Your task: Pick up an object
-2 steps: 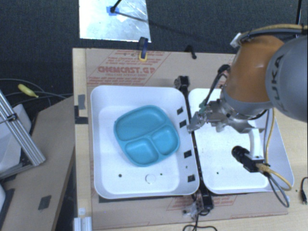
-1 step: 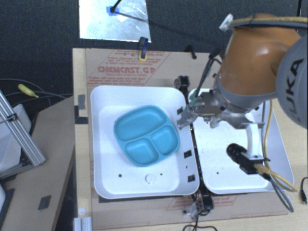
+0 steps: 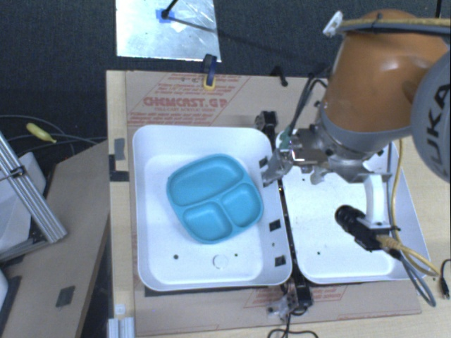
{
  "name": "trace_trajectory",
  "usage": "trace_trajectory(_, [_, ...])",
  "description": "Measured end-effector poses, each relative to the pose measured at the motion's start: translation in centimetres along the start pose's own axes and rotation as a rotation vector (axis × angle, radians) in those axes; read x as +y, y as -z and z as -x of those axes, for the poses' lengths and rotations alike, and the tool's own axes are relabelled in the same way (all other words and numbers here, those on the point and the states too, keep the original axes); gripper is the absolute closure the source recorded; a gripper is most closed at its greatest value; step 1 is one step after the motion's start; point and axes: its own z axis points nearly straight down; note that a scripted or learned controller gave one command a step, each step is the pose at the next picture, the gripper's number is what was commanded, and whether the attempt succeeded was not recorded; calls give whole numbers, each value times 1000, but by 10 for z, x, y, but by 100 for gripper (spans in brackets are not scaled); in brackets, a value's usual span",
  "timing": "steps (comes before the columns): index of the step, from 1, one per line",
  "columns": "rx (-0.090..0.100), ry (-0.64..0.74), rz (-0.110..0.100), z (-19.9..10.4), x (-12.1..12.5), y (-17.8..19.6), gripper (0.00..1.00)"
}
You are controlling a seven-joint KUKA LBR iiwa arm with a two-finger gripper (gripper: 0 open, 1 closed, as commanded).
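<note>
**Fig.** Table (image 3: 77, 210) from above, w/ two white bins on a printed card sheet (image 3: 190, 98).

- **(a)** Left bin (image 3: 161, 263): holds a blue three-part plate (image 3: 215, 197). It lies flat, turned at an angle, approx. central. A faint round mark (image 3: 220, 261) sits near the front wall, poss. a clear disc; too dim to tell.
- **(b)** Right bin (image 3: 331, 263): the arm (image 3: 380, 83) enters from view right and covers the far half.
- **(c)** Tool (image 3: 276, 166): over the ridge btw. the bins, at the left bin's right rim. It is near the plate's right edge but apart from it. Whether it is spread or pressed together cannot be told, since the wrist blocks the view.
- **(d)** Behind the bins: a yellow-blue clip (image 3: 209, 72) on the card sheet, and a foil sheet (image 3: 165, 16) further back.
- **(e)** View left: metal rails (image 3: 28, 189) beside the table.
</note>
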Motion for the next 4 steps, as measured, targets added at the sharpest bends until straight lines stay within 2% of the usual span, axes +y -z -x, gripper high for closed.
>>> trace_trajectory(1, [0, 5, 2, 0, 1, 10, 100])
trace_trajectory(2, [0, 0, 1, -1, 0, 44, 100])
trace_trajectory(3, [1, 0, 7, 12, 1, 118, 100])
trace_trajectory(4, [-1, 0, -3, -5, 0, 84, 100])
